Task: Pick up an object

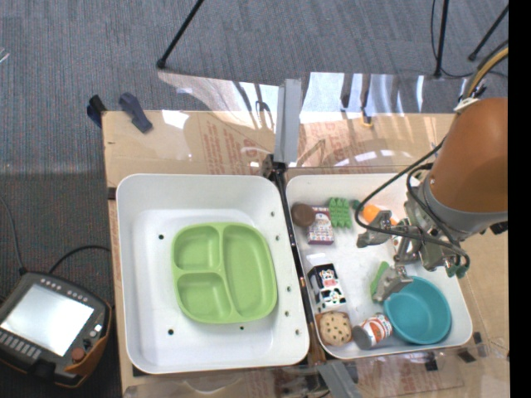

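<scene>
We see the hand (397, 282) low over the right bin (465, 322), fingers spread with nothing between them, just left of the teal bowl (419, 313) and close to a small green piece (381, 272). We'd drop straight onto that piece and keep clear of the bowl rim before closing. It looks small, flat and light, near the bin's middle, with the milk carton (326, 287), cookie (335, 328) and can (372, 331) further left.

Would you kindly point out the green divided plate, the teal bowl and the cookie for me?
green divided plate (224, 272), camera view, on the ridge between its compartments.
teal bowl (417, 312), camera view, on its inside bottom.
cookie (334, 328), camera view, on its top face.
</scene>
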Available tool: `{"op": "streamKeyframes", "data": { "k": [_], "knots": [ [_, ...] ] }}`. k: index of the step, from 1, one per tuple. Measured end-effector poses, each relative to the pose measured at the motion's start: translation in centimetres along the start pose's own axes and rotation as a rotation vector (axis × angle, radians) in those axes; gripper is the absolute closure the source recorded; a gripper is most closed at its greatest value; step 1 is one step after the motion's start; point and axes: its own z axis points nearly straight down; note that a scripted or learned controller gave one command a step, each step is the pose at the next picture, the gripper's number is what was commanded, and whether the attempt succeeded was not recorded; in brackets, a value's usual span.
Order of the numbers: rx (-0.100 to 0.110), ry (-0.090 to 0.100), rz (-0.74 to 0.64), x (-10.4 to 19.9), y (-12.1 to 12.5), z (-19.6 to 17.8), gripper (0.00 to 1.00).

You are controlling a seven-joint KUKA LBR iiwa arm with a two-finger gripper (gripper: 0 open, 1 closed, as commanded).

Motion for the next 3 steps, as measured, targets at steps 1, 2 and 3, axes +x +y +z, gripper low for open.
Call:
{"op": "streamKeyframes", "data": {
  "k": [1, 2, 3],
  "knots": [
    [-0.003, 0.013, -0.072, -5.6, 0.0, 10.8, 0.00],
    [0.003, -0.041, 0.031, -1.5, -0.9, 14.8, 0.00],
    [0.000, -0.002, 0.292, -6.9, 0.1, 16.1, 0.00]
  ]
}}
